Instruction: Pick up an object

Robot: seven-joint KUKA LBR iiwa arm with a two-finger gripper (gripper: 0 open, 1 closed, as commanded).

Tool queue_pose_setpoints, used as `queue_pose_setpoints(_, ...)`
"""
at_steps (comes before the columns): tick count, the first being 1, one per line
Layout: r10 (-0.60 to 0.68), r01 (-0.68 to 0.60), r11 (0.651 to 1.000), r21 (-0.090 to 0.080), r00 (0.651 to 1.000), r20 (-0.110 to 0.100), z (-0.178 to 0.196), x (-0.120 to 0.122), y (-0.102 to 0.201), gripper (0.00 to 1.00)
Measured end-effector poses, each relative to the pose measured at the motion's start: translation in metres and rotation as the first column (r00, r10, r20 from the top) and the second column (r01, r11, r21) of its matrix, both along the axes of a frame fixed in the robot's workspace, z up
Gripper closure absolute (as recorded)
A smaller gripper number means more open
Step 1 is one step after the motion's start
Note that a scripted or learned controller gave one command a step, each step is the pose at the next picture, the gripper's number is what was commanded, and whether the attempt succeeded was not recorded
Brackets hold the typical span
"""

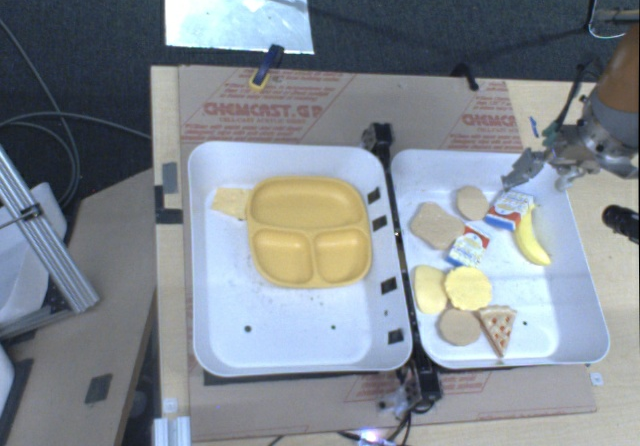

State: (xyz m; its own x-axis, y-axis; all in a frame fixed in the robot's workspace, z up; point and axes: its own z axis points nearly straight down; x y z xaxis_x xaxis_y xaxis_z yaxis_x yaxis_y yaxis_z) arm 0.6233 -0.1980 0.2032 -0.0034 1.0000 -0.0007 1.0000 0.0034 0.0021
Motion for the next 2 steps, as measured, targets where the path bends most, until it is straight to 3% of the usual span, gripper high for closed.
queue_pose_setpoints(1,-0.002,0.002,1.000,0.008,1.000,-0.015,-0.115,-0.085,0.054,0.00)
queue_pose_setpoints(2,0.003,-0.003,1.000,0.005,1.000,0.002,-0.118,0.004,0.007,0.00)
